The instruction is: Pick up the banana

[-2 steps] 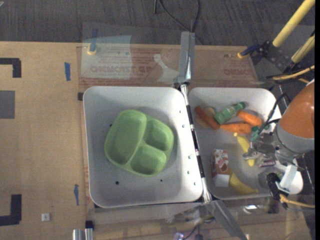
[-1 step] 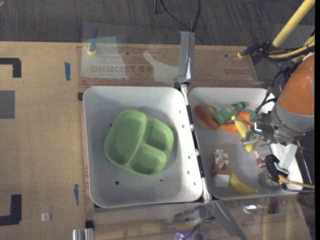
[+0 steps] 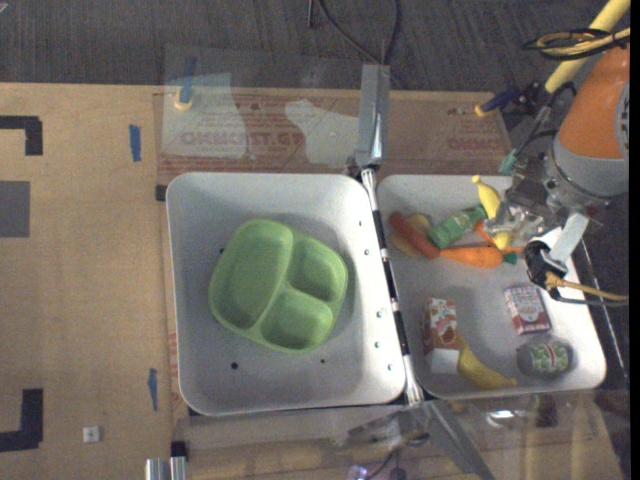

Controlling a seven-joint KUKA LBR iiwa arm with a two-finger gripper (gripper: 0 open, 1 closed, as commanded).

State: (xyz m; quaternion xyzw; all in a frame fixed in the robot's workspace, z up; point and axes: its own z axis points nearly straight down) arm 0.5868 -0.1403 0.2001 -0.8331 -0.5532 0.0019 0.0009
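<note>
Aiming for the banana (image 3: 483,368), you find it at the right bin's (image 3: 596,340) lower edge, beside the small carton (image 3: 440,324). Approach across its curve; the gripper (image 3: 520,218) hovers upper right, grip state unreadable.

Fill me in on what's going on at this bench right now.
A grey arm with an orange band reaches in over the far side of the right bin, its gripper low among a carrot, a green packet and a small yellow piece. The banana lies untouched at the near edge beside a small carton. The left bin holds a green divided plate.
</note>
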